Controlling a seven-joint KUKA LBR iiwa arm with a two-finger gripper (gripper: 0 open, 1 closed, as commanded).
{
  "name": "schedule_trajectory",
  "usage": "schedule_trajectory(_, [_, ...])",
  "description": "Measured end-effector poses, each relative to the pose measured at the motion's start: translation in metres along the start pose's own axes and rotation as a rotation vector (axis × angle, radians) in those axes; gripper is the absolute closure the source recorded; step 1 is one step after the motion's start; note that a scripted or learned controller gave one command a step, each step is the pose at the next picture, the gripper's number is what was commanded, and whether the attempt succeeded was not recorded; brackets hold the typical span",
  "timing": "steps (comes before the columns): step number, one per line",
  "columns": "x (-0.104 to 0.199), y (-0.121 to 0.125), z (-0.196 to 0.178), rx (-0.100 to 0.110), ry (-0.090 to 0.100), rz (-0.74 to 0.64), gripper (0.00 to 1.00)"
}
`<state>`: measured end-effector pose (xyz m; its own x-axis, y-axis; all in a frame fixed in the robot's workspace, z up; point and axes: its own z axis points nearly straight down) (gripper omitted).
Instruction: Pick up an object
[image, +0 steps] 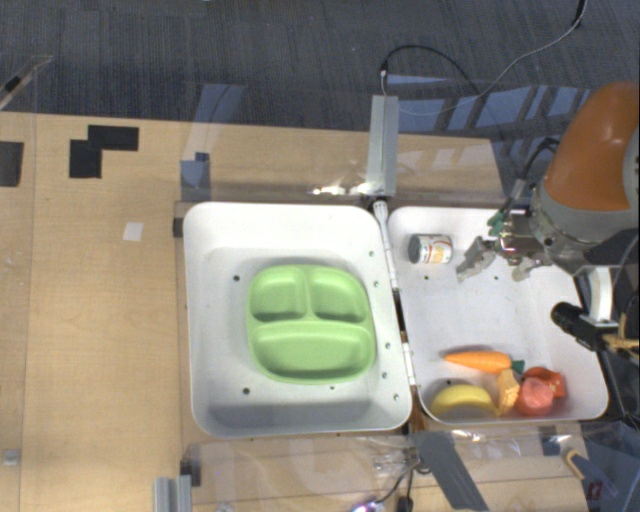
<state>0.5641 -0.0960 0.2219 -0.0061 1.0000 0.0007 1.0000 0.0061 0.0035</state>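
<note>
I've got the jaws (497, 258) hanging spread open with nothing in them, upper right of the frame over the right bin (560, 330). Just left of them lies a small jar (431, 249) on its side, white lid, yellowish label. The carrot (479, 361), banana (463, 399) and red fruit (541, 391) huddle lower right. A green tray (309, 322) sits in the left bin (215, 300).

Two white bins (200, 300) sat on a tan wooden bench (90, 330). The left bin held a pale green divided tray (310, 322). At lower right lay an orange carrot (478, 361), a yellow banana (462, 399) and a red fruit (540, 391). Black squares (100, 148) marked the upper left.
</note>
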Motion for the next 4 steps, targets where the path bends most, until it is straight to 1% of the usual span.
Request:
schedule_trajectory(1, [0.001, 0.104, 0.083, -0.001, 0.000, 0.030, 0.00])
schedule_trajectory(2, [0.011, 0.107, 0.133, -0.006, -0.002, -0.028, 0.00])
schedule_trajectory(3, [-0.053, 0.106, 0.073, -0.004, -0.002, 0.234, 0.00])
schedule_trajectory(4, [-0.098, 0.049, 0.134, -0.005, -0.002, 0.281, 0.00])
